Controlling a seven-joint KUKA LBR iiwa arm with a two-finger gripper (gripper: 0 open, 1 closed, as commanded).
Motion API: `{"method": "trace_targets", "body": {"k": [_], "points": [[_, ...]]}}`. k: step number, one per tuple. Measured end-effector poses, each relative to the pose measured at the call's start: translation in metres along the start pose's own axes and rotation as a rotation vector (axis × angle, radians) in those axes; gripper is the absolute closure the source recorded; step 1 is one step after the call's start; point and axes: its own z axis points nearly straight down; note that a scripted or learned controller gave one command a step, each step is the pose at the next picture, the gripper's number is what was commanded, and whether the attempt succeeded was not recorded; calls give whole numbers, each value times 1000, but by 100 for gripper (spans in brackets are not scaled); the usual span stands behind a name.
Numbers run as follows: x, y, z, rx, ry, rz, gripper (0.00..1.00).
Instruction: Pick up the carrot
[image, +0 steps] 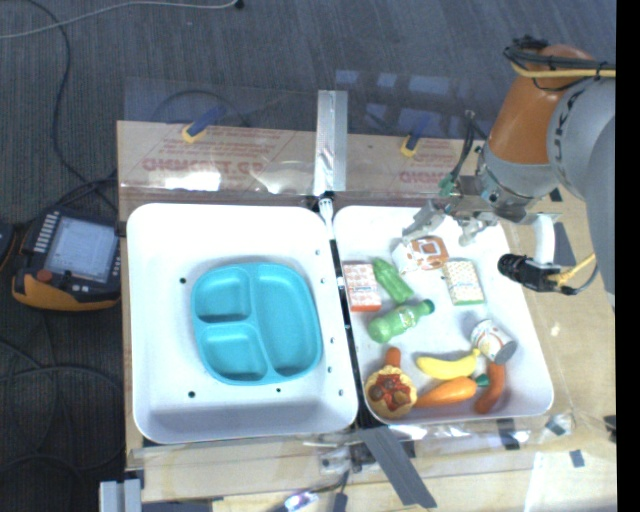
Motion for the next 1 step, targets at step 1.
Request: {"method": "trace_targets", "body": {"k": [1], "points": [[7,-134,-65,1,-1,78,0]]}}
